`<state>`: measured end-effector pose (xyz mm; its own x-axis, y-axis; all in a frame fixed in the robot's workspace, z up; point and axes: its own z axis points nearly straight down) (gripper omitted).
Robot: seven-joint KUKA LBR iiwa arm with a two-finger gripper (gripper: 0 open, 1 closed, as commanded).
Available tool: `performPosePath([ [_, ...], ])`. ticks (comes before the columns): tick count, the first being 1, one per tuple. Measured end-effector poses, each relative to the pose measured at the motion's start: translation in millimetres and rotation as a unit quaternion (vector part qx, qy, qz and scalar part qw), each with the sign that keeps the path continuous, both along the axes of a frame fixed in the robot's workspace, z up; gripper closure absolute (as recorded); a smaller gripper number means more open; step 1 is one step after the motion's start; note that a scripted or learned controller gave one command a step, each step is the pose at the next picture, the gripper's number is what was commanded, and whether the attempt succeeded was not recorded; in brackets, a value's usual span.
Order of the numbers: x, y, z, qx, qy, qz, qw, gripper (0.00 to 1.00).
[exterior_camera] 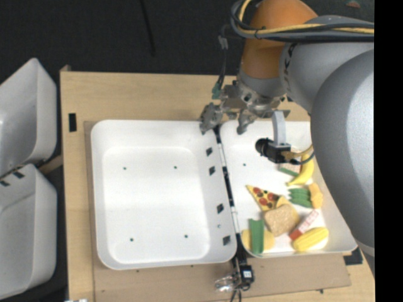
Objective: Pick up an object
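Entry: pick-up, approach step, nothing lifted yet. You have the claw (225,123) hanging over the far end of the divider between the left bin (157,194) and the right bin (244,159), its fingers spread wide with nothing between them. Stock on offer is a cluster of toy food in the near right part of the right bin, well apart from the claw. Listed: pizza slice (264,197), a flat yellow triangle with red spots, nearest the claw, with bare floor on its far side; banana (303,173), curved and yellow, by the right wall; bread slice (281,219), tan and flat, touching its neighbours; green piece (257,234) at the near rim; yellow piece (311,238) beside the bread. Next move, as I judge it: carry the claw toward the bin's near side over one piece, probably the pizza slice, then descend and close. Flat pieces may give the fingers little to bite.
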<state>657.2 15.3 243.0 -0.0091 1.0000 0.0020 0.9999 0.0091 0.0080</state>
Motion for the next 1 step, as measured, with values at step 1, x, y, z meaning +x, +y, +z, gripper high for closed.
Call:
performPosePath([
  [1, -16.3, 89.5, 36.5, 0.0012, 0.001, 0.001, 1.0000, 0.00],
])
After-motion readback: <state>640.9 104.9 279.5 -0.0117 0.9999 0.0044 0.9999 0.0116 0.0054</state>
